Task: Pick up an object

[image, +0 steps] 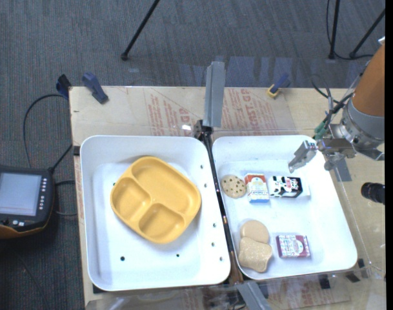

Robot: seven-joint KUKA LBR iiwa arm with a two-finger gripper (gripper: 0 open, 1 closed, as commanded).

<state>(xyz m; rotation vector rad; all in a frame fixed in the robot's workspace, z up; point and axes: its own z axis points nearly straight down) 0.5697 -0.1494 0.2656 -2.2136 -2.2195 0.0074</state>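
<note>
The right bin (325, 237) holds a round cookie (233, 186), a small white carton with a red label (257, 188), a black-and-white milk carton (286, 187), a dark red packet (292, 245) and two tan bread pieces (255, 246). My gripper (320, 163) hangs over the bin's upper right part, above and to the right of the milk carton. Its two fingers (302, 155) are spread apart with nothing between them.
The left bin (99, 250) carries a yellow divided plate (155, 199). A grey upright post (214, 102) stands behind the seam between the bins. Blue and yellow clamps sit on the bench's back edge. A control pendant (19, 197) lies off to the left.
</note>
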